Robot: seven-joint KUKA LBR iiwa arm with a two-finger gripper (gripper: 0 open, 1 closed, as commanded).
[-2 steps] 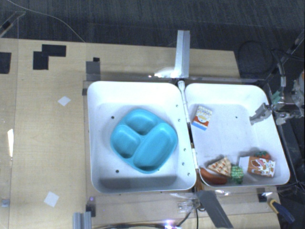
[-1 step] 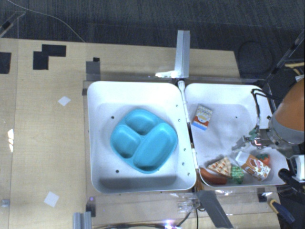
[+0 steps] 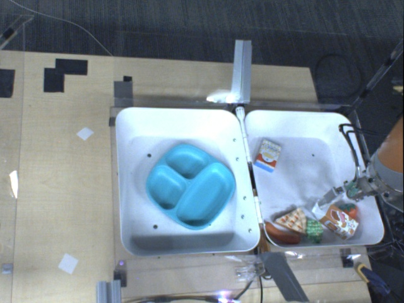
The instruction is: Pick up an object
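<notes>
In the camera view, the desk (image 3: 57, 188) carries two white bins side by side: the left bin (image 3: 132, 169) holds a blue divided tray (image 3: 190, 185), and the right bin (image 3: 309, 163) holds a small white carton (image 3: 268, 154) near its far left side, plus a cluster along its near edge made up of a red sausage-like piece (image 3: 282, 232), a waffle-patterned piece (image 3: 292, 219), a green piece (image 3: 314, 230) and a colourful packet (image 3: 341, 221). The arm (image 3: 386, 166) reaches in from the right, with its hand (image 3: 347, 193) low over the right bin's near right corner, just above the packet. Whether the hand is apart or together cannot be told, and nothing can be seen clamped in it.
</notes>
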